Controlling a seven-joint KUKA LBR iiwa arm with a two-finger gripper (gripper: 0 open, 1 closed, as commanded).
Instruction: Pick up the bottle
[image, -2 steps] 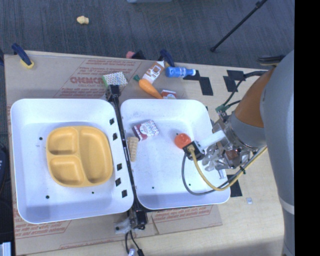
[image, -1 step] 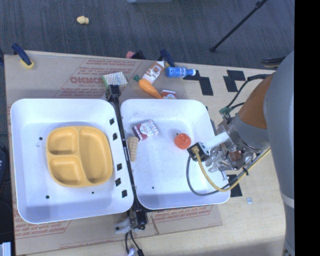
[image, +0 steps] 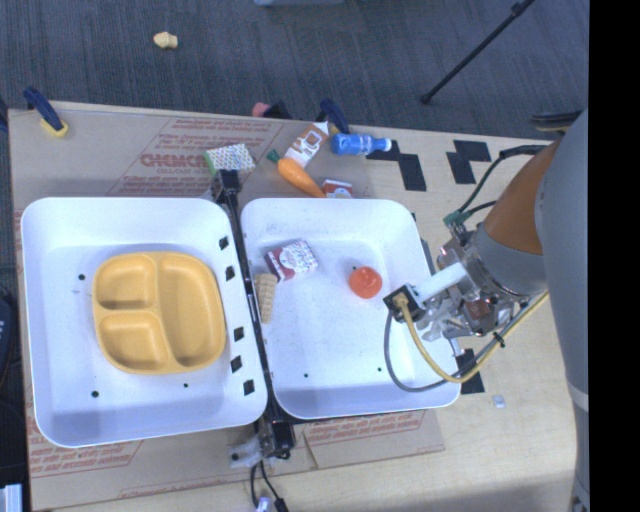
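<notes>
- Jaws cannot be judged spread or pressed together: the gripper is seen from above and its own body hides its tip.
- Lying on its side on the bench, the blue bottle sits beyond the far rim of the right bin, well apart from the gripper.
- It lies near a carrot, probably strayed clutter, so a reach past the rim looks necessary.
- 3 things lie in the right bin: a red-and-white packet, a cone and an orange ball.
- From the right, the arm bends its wrist down over that bin's right rim, with the gripper low beside the ball.
</notes>
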